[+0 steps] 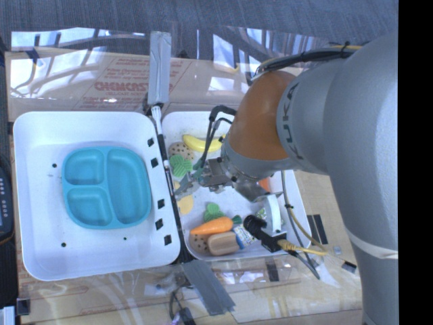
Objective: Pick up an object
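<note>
The right bin (196,119) holds several toy foods. A yellow banana (197,142) lies at its far side. A green piece (180,164) sits near the left wall, with a pale yellow piece (185,204) below it. An orange carrot (212,226) with a green top (214,210) lies toward the front, beside a tan bread roll (223,244). My gripper (197,176) hangs low over the bin's left part, right next to the green piece. The wrist's bulk hides much of the bin.
The left bin (34,181) carries a blue three-compartment tray (107,185). A grey divider with black clips (161,175) separates the bins. Cardboard (101,80) lies behind them. Cables and a black-and-white fitting (267,229) hang over the right bin's front right.
</note>
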Robot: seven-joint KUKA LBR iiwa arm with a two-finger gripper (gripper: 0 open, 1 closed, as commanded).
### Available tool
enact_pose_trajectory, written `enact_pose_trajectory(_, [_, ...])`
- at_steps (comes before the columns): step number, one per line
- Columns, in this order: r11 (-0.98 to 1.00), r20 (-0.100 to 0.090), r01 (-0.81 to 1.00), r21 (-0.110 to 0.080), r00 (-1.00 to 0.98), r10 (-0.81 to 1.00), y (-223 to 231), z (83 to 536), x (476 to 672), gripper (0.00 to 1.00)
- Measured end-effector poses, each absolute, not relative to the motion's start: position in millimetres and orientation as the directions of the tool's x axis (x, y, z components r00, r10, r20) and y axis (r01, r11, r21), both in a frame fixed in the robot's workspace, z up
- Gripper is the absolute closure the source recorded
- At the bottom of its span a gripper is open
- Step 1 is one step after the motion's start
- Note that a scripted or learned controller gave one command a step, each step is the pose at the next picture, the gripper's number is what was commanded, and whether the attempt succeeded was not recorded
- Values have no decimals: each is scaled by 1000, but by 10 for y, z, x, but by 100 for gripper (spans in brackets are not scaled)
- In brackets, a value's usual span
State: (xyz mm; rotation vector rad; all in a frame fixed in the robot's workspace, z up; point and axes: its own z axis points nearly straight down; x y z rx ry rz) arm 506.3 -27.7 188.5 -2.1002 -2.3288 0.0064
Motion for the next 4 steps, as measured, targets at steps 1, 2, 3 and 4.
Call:
enact_pose_trajectory(1, [166, 0, 986, -7, -166, 986, -895, 1881, 5259, 0])
enact_pose_trajectory(2, [134, 3, 991, -11, -134, 991, -1160, 1341, 4922, 0])
enact_pose_trajectory(3, [137, 1, 991, -2, -137, 991, -1014, 897, 4783, 0])
enact_pose_trajectory(4, [141, 2, 990, -6, -141, 990, -1021, 965, 4795, 100])
